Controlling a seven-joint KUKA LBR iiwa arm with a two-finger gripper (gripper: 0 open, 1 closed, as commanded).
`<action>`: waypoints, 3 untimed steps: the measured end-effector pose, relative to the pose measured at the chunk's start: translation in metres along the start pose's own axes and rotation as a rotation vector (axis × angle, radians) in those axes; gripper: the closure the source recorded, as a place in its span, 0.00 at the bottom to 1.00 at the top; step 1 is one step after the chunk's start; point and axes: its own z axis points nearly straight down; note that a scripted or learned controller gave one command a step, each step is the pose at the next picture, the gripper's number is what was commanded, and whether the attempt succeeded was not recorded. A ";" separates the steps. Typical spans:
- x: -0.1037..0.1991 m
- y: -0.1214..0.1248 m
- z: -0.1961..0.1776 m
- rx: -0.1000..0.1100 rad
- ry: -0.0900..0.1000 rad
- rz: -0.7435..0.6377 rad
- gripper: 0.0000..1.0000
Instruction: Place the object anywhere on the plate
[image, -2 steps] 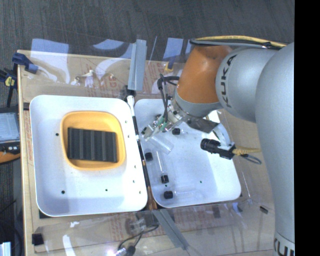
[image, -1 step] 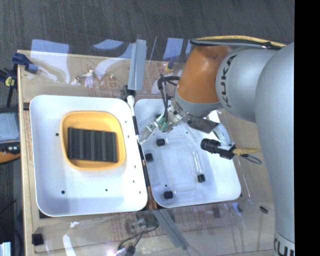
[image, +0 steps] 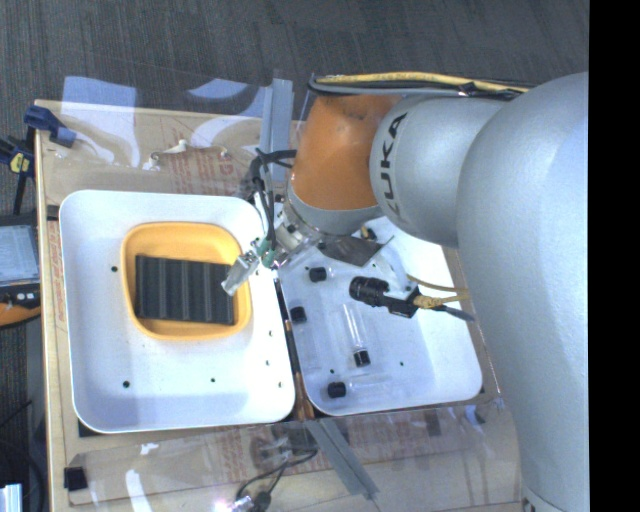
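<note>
A yellow plate (image: 180, 240) with rounded corners lies in the left white bin (image: 110, 380). On the plate rests a dark ridged rectangular block (image: 185, 290), flat and filling most of the plate's middle. My gripper (image: 243, 270) hangs at the plate's right rim, just over the block's upper right corner. The grey arm with its orange band (image: 340, 160) reaches in from the right above it. The view is too small to tell whether the gripper touches the block.
The right white bin (image: 455, 365) holds several small black pieces (image: 361, 356) and a clear tube (image: 352, 325). The arm covers that bin's upper part. A raised rim (image: 287, 330) runs between the two bins. Blue tape and clutter lie at the bench's far left.
</note>
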 end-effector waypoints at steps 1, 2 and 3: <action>-0.058 -0.009 -0.001 -0.004 -0.003 -0.039 0.00; -0.012 0.018 -0.012 -0.005 -0.004 -0.072 0.00; 0.007 0.040 -0.001 -0.006 -0.005 -0.060 0.00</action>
